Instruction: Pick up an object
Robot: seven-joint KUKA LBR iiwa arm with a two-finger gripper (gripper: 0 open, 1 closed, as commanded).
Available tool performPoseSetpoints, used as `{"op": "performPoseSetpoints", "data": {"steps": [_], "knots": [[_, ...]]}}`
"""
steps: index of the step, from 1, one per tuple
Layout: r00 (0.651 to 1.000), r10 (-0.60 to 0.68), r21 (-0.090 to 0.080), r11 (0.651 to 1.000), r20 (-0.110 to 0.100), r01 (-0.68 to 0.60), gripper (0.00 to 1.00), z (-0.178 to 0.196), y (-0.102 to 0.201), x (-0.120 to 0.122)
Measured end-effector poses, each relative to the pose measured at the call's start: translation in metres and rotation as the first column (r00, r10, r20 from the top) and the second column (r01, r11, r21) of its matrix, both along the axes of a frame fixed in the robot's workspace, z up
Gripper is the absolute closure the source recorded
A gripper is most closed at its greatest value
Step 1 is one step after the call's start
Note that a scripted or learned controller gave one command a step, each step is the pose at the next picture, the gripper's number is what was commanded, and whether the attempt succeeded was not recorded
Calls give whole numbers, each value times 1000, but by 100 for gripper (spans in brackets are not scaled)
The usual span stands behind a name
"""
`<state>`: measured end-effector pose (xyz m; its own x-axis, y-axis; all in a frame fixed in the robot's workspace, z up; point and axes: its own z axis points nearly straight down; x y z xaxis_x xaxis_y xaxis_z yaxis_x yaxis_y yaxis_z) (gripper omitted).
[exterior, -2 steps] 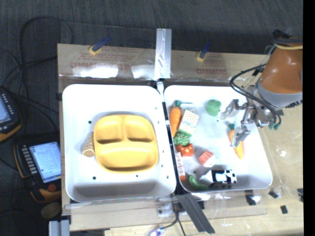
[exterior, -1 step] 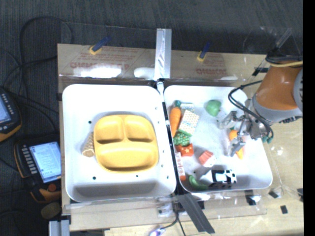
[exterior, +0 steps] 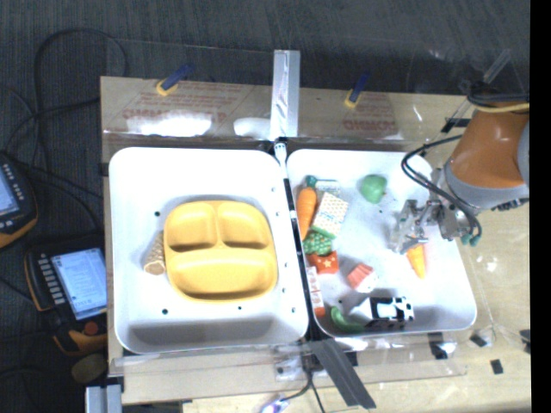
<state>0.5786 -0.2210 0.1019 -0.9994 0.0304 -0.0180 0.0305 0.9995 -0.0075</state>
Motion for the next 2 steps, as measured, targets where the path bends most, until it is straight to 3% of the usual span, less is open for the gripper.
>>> {"op": "performPoseSetpoints", "data": {"steps": [1,2], "knots": [[1000,0,0,1000,0,0,0,0,0,0],[995,-104,3,995,-5,104,0,-11,22,-4]]}}
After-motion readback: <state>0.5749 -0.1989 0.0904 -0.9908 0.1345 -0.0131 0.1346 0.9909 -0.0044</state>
